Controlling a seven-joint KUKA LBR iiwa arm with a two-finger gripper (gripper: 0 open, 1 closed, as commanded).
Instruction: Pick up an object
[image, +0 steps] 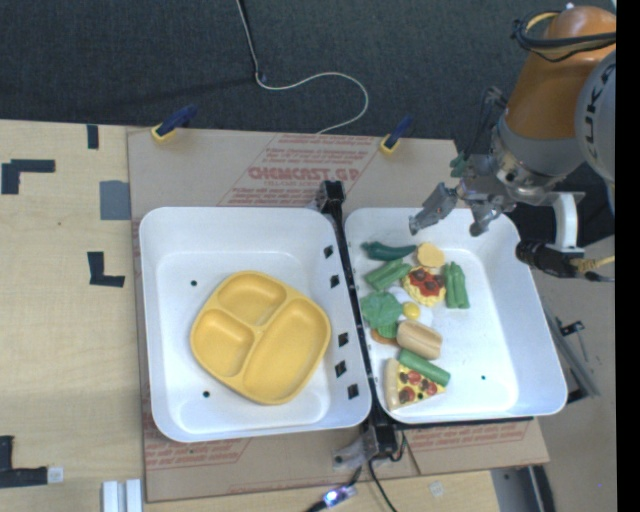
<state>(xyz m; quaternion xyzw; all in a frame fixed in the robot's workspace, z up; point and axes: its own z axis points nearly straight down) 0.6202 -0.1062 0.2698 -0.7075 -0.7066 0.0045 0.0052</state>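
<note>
The grey arm with the orange band (560, 75) reaches in over the far edge of the right-hand shallow white bin (500, 340). Its two-finger pincer (458, 213) hangs spread wide, one dark finger toward the bins' shared wall and the other toward the arm, with nothing between them.

The things to choose from lie in a loose cluster along that bin's side nearest the shared wall. Just below the pincer is a small yellow round toy piece (431, 256), with a dark green curved pepper-like piece (388, 250) beside it toward the shared wall. Nearer the camera from the yellow piece come a red-and-yellow toy slice (426, 286), an upright green pod-like stick (456, 284), a green leafy clump (381, 311), a tan bread-like roll (419, 340) and, nearest the camera, a toy pizza wedge (412, 384). The left-hand shallow white bin (170, 300) holds a yellow plastic divided plate (262, 336).

The step in hand looks like the approach before a descent. The yellow piece is closest, but it touches its neighbours, so a clean grasp probably means centring over one item, turning the fingers so they straddle its narrow side, and lowering into free gaps. The green pod-like stick, with bare bin floor on its side away from the cluster, seems the easier target. Closing only once low should avoid pushing pieces aside.
</note>
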